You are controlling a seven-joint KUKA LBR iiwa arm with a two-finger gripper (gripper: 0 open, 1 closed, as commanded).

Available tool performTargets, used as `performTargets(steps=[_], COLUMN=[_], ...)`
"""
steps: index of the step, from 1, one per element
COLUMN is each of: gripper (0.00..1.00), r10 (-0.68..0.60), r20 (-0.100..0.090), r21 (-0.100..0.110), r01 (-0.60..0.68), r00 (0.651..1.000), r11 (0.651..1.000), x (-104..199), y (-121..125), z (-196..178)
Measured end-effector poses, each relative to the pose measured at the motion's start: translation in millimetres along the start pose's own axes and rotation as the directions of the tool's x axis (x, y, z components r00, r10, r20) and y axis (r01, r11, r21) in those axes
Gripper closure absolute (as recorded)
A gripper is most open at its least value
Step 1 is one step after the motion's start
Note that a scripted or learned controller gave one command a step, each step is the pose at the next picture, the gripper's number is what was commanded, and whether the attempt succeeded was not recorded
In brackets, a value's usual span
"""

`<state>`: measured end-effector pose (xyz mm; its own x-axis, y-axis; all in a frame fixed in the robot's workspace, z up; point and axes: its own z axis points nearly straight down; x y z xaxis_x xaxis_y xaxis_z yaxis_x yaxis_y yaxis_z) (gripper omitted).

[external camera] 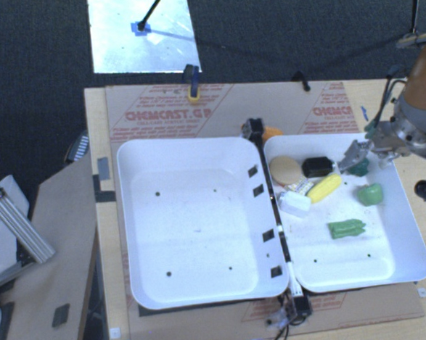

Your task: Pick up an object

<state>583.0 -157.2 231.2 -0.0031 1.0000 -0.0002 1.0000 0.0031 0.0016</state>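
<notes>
- Bins first: two shallow white bins sit side by side on the bench, the left bin (195, 225) bare apart from a few dark dots on its floor, the right bin (365, 264) carrying all the loose objects in its far half.
- Arm (423, 107) enters from the right edge, cut off by the frame, so only its wrist end is seen above the right bin's far right corner.
- Gripper (356, 155) hangs over the far right part of the right bin; whether its tips are spread or pressed together is too blurred to make out.
- A dark teal object (359, 167) lies right at the gripper's tip; whether it is pinched or merely lies beneath cannot be told.
- Near the bin's far edge lie a tan round disc (286, 170) and a black block (317, 167), close together.
- A yellow oblong piece (324, 188) lies just in front of the black block, with a white object (296, 200) touching its left end near the divider between the bins.
- A light green lump (370, 194) sits near the right wall; a green ridged toy (346, 228) lies nearer the bin's middle.
- An orange thing (271, 133) is half hidden behind the right bin's far left corner.
</notes>
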Motion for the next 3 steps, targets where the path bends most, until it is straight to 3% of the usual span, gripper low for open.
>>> performTargets(steps=[1,2,3], gripper=[0.0,0.0,0.0], r10=[0.004,0.003,-0.003], r20=[-0.003,0.002,0.0], r21=[0.011,-0.001,-0.001], r01=[-0.004,-0.003,0.003], r00=[1.0,1.0,1.0], r11=[1.0,1.0,1.0], x=[-2.8,-39.6,-19.2], y=[-52.3,-22.9,3.3], z=[85.8,149.3,146.2])
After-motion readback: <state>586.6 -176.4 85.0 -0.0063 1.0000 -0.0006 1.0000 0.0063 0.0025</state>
